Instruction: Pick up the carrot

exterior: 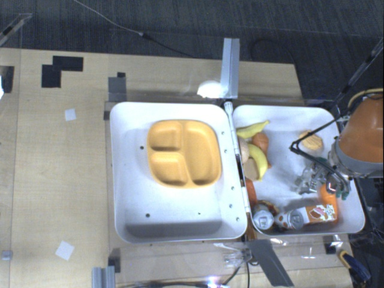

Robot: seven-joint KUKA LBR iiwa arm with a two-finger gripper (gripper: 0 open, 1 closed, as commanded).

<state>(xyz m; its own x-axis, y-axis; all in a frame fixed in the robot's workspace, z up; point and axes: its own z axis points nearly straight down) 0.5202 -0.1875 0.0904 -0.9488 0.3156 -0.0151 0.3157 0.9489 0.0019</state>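
The gripper (311, 182) hangs low over the right bin (282, 185), a tangle of grey metal and black cable. From this slant I cannot tell whether it is spread or pressed together. The arm (366, 131), with its orange band, covers the bin's far-right part.

The carrot (329, 197) appears to be the small orange piece touching the gripper's right lower side, partly hidden by it. Whether it is gripped cannot be made out.

Just below lies an orange carton (321, 213), with two cans (263, 219) to its left. Above the gripper sits a pale bread-like piece (311, 142). Further left lie two bananas (259, 159) and a reddish thing (250, 191) by the divider. Beyond that, the left bin (132, 179) holds a yellow divided plate (182, 152).
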